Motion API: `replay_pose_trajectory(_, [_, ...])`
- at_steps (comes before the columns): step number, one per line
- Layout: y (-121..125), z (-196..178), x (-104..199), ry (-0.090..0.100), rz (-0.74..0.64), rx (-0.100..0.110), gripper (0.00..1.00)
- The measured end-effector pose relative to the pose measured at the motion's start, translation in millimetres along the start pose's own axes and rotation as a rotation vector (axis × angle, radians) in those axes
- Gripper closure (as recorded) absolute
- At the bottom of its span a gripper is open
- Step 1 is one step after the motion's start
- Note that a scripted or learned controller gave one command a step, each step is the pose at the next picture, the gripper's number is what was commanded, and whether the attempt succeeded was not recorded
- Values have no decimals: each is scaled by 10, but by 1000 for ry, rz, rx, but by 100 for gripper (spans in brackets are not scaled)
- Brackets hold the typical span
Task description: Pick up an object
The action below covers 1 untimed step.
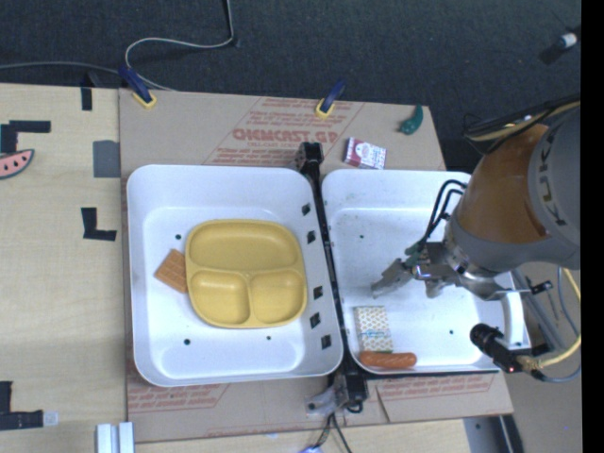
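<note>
Surface [57, 253]: wood w/ cardboard sheet under two white bins. Left bin [151, 347] holds yellow divided tray [247, 272], sitting on a brown flat piece [171, 271] poking out at its left edge. Right bin [406, 192]: my arm [514, 196] enters from right, orange band above wrist. My end effector [401, 274] sits over bin mid-floor, fingers spread apart, nothing between them; contact w/ floor can't tell. Patterned packet [374, 327], near front wall, long axis front-to-back. Hot dog [388, 359], just beside packet at front wall, long axis left-right. Both apart from fingers.
</note>
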<state>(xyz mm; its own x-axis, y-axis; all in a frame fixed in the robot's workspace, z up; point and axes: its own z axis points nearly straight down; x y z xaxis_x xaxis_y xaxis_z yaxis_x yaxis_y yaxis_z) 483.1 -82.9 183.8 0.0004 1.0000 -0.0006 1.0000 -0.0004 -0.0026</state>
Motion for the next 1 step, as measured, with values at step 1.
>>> replay_pose_trajectory(1, [6,-1,583,2,-3,-1,0])
